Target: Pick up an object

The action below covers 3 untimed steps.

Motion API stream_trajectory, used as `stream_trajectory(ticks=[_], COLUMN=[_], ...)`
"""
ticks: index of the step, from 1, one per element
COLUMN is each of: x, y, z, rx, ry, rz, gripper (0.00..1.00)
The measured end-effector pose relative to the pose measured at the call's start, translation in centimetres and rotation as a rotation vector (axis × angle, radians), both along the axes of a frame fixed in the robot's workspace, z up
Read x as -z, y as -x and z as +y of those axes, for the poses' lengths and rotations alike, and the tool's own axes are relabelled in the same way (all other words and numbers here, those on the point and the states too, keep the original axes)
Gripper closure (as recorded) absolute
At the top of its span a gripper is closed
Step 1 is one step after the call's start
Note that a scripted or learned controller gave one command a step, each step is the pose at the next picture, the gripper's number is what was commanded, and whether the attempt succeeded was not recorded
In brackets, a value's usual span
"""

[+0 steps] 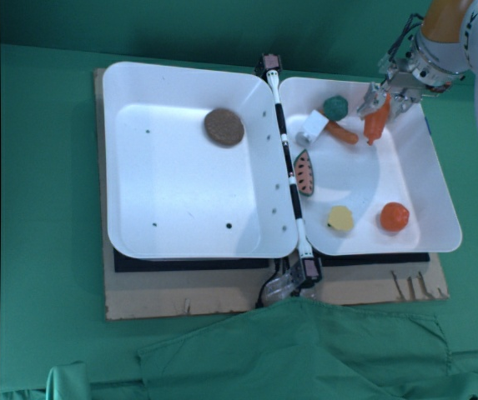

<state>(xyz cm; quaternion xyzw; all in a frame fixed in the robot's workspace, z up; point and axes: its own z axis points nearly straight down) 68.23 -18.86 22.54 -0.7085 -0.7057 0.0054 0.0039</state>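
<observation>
Arm's reaching in at the upper right, and the gripper (378, 107) is hanging over the right bin (439, 223) with its fingers closing around an orange-red piece (376, 122), which is dangling just off the bin floor.

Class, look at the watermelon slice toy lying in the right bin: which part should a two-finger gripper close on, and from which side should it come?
Grip the watermelon slice across its narrow width, probably near the middle, coming straight down from above. It lies flat and elongated, close beside the bin's left wall, so a sideways approach looks blocked. The fingers should close across the short axis, though the wall-side finger may have little room.
</observation>
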Motion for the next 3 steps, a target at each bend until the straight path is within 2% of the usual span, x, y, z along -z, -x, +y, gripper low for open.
stream_trajectory(ticks=[1, 2, 3], x=[-6.6, -11.3, -4.2], y=[-0.4, -0.2, -1.5], z=[0.6, 0.4, 0.2], rx=[0.012, 0.024, -0.001], ry=[0.002, 0.002, 0.000], rz=[-0.026, -0.024, -0.011], gripper=[1.00, 1.00, 1.00])
